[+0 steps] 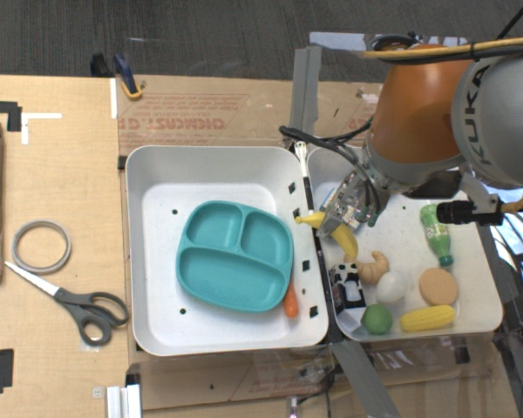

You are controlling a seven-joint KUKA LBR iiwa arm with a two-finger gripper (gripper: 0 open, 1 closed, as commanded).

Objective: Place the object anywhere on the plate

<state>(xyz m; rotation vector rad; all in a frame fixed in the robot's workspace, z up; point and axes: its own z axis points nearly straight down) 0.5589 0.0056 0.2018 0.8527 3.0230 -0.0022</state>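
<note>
Just banana (331, 230), long axis down-right

Grey arm (471, 94) enters from right, gripper (349, 212) angled down-left over right bin's left side

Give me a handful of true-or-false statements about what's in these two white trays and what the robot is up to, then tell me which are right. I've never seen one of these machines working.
1. The teal plate lies in the left bin. True.
2. A banana already sits on the plate. False: the plate's compartments hold nothing, and the banana is at the gripper, over the divide between the bins.
3. A small carrot lies in the left bin beside the plate. True.
4. The scissors are inside the right bin. False: they lie on the bench left of both bins.
5. The corn cob is in the right bin. True.
</note>
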